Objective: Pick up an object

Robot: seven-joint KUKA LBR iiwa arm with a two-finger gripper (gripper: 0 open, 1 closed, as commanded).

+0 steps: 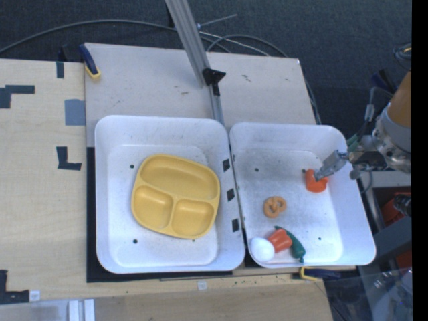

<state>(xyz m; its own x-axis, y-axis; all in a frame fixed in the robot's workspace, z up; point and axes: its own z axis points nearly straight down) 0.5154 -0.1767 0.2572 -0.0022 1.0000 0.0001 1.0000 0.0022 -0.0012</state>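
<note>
My gripper (pixel 324 170) reaches into the right bin (pixel 267 139) from the right edge. Its tip sits at the upper edge of a small orange-red object (pixel 315 182) near the bin's right wall, touching it or just above it. I cannot see whether it has hold of the object. A brown pretzel-like piece (pixel 274 206) lies in the middle of the bin. A red pepper with a green stem (pixel 287 241) and a white egg (pixel 262 249) lie at the bin's front edge.
The left bin (pixel 107 179) holds a yellow three-compartment plate (pixel 176 195). A grey metal pole (pixel 190 35) slants down to the back junction of the bins. Black cables trail behind the bench. A blue and yellow clamp (pixel 89 62) sits at back left.
</note>
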